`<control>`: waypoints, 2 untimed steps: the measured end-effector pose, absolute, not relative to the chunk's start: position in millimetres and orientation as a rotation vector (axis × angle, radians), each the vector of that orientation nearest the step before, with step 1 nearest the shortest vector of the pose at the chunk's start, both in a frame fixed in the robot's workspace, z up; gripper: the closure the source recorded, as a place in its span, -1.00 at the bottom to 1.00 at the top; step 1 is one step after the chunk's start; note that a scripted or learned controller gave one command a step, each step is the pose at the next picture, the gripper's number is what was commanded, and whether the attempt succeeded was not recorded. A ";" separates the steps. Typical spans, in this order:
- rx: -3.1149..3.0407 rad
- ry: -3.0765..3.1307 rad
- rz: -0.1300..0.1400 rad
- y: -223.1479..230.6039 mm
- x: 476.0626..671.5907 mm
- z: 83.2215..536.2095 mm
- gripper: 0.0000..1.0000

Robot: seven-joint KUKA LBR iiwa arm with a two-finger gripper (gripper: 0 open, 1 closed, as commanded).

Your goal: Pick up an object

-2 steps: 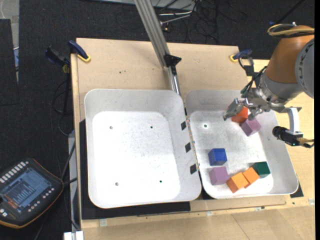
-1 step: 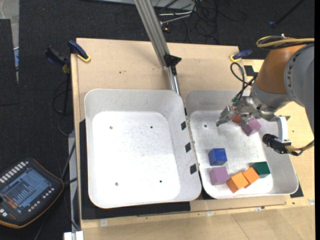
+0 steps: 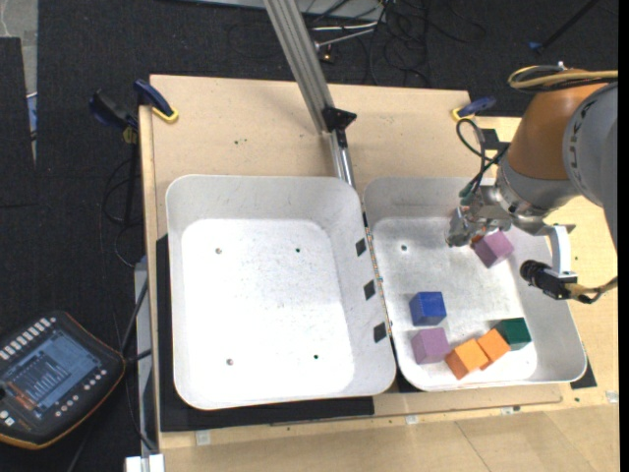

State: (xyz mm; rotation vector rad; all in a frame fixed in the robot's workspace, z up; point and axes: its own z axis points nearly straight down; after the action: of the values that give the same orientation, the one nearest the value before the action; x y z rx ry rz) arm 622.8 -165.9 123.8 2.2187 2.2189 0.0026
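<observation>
Purple block (image 3: pixel 492 248) under the gripper (image 3: pixel 466 226), in the right bin (image 3: pixel 565 367).
It looks tilted, perhaps just lifted; whether the gripper grips it I cannot tell. Other blocks lie nearer the bin's front; a secure lift remains unconfirmed.

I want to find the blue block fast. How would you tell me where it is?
Look in the right bin, the one under the arm. Near its middle sits the blue block, just above a purple block and left of the orange block and green block. It is the only blue block there.
</observation>
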 end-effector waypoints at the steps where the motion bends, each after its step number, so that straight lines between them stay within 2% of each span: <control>1: 2.214 2.220 0.006 -160.4 619.9 185.1 1.00; 2: 2.213 2.220 0.006 -160.5 621.7 239.2 1.00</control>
State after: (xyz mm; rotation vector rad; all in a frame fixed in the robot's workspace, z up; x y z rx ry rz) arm 621.7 -160.5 239.2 2.2126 2.2199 0.0058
